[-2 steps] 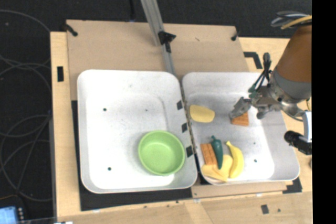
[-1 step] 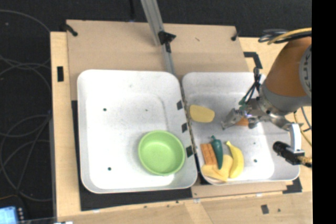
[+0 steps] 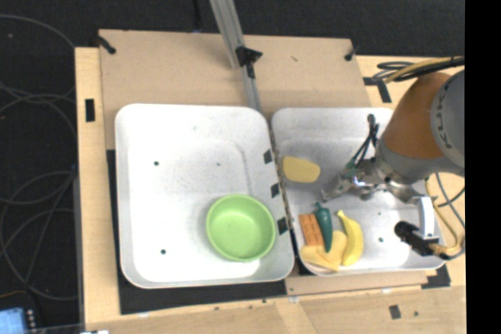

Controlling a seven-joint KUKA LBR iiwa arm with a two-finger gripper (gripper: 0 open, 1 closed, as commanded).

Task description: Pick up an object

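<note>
**Hand low over the right bin**

Hand [image 3: 354, 182] hangs in the right bin [image 3: 329, 129], and we judge it is lining up on the toy food nearby. We cannot tell its state. A pale yellow piece [image 3: 300, 169] lies just left of it; a banana [image 3: 351, 237], a green pepper [image 3: 324, 228] and an orange block [image 3: 311, 229] cluster at the near wall. A green bowl [image 3: 240, 227] sits in the left bin [image 3: 180, 145].

No readable text, labels, brands or numbers anywhere: nothing legible on the two shallow white plastic bins [image 3: 156, 137], the tan bench board [image 3: 196, 66] or the grey-and-orange arm [image 3: 423, 129].
</note>
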